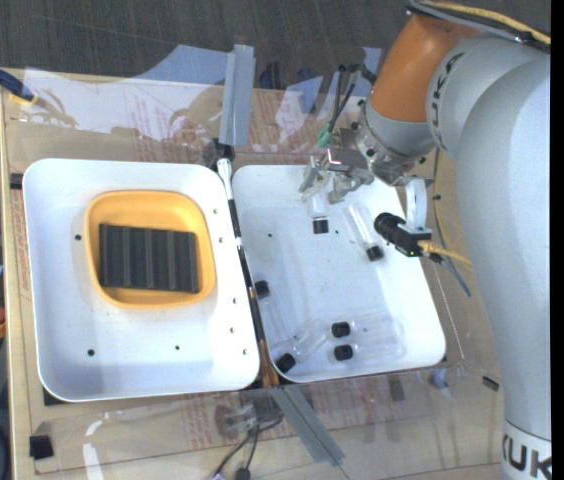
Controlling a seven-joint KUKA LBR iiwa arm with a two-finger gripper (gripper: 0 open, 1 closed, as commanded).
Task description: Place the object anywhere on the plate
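Note:
A yellow plate lies in the left bin. On its middle rests a dark, ribbed rectangular object, lying flat. My gripper hangs over the far edge of the right bin, well to the right of the plate. Its two pale fingers stand apart, open, with nothing between them. A small black piece lies on the bin floor just below the fingertips.
Several small black pieces and a clear plastic item lie scattered in the right bin. The raised divider runs between the bins. The arm's grey body covers the right side, and cables trail behind the bins.

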